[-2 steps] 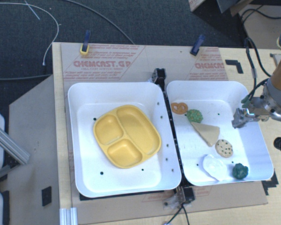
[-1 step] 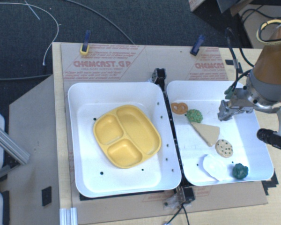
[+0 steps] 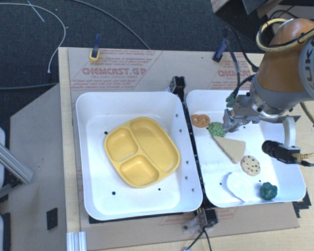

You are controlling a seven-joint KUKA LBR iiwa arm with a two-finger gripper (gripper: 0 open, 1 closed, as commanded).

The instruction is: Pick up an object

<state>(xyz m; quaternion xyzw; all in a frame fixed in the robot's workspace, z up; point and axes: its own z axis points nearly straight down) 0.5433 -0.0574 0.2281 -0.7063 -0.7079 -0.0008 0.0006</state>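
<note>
Dark carpet surrounds a cardboard-topped bench (image 3: 125, 67) bearing two white bins side by side. One bin (image 3: 89, 140), on the view's left, holds a yellow tray (image 3: 141, 150), seemingly a place to sort things into. On the right, the other bin (image 3: 295, 179) carries the loose items: a pretzel (image 3: 200, 120), a green piece (image 3: 216, 129), a tan wedge (image 3: 231, 149), a cookie (image 3: 250, 165), a white piece (image 3: 236, 186) and a blue-green ball (image 3: 268, 191).

Low over the green piece sits the gripper (image 3: 231, 118), just above the wedge's narrow end (probably lining up a grasp there). Whether it is released or clenched I cannot tell, and nothing is seen in its grasp.

Likeliest target is the wedge, lying flat mid-bin. Its long axis runs diagonally, tip toward the upper left by the green piece, broad end toward the cookie.
</note>
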